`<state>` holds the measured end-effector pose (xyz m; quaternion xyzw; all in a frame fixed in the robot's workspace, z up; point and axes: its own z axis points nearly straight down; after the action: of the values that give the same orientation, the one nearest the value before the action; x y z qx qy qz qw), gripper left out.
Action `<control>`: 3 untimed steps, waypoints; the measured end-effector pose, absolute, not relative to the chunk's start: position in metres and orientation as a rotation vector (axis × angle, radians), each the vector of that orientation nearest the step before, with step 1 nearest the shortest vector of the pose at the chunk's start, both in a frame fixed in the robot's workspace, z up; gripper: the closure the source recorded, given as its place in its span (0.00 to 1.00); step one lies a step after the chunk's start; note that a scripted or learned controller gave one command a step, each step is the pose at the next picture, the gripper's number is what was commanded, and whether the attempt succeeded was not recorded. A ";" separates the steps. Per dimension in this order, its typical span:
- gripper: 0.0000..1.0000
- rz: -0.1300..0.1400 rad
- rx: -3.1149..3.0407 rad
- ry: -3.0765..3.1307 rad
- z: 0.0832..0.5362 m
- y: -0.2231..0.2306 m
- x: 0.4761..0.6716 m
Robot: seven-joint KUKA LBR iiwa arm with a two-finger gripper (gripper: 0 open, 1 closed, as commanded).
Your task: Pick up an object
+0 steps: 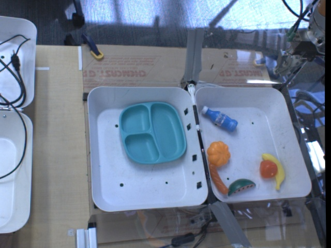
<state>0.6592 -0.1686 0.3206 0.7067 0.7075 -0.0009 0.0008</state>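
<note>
Two white bins on a wooden bench, toys in the right bin, arm parked at the far right corner.

The bench top (57,154) is pale wood with a sheet of printed cardboard (139,68) laid under the bins' far edge; grey carpet (155,14) lies beyond. The left bin (101,190) holds a teal divided plate (153,132), lying flat near its centre. The right bin (289,138) holds a blue bottle (220,118) on its side near the far left, an orange pumpkin (219,153) just below it, a carrot (217,180) along the left wall, a watermelon slice (241,186) beside the carrot, and a tomato (268,169) touching a banana (277,170) near the right wall. The gripper (292,56) sits above the right bin's far corner amid cables; whether its jaws are released or clenched cannot be told. A yellow-handled tool (94,52) lies on the cardboard.
</note>
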 end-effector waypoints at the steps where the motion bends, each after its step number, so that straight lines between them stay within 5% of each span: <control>1: 1.00 -0.004 2.220 2.222 0.321 -0.165 0.659; 3: 1.00 -0.004 2.225 2.219 0.312 -0.153 0.633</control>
<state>0.6335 -0.1527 0.3124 0.7082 0.7060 -0.0014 -0.0003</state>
